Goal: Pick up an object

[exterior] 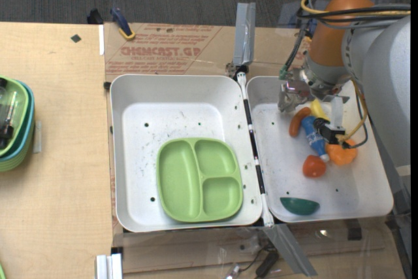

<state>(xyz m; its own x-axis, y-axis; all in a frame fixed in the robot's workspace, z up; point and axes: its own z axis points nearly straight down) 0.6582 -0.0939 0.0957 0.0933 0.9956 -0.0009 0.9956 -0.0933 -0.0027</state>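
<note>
The right bin [366, 202] holds several small items. A yellow piece [319, 108] lies at the back, with an orange carrot-shaped piece [299, 122] and a blue bottle [313, 136] just in front of it. Further forward are an orange fruit [342, 154], a red tomato-like ball [314, 167] and a dark green piece [300, 206]. My gripper [311, 106] hangs low over the back of this bin, open, its fingers standing apart on either side of the yellow piece. Nothing is clamped between them.
The left bin [130, 140] holds a light green divided plate [199, 178]. A metal divider [250, 134] runs between the bins. Stacked green containers [14, 124] sit at the bench's far left. The arm's grey body [385, 68] overhangs the right bin's right side.
</note>
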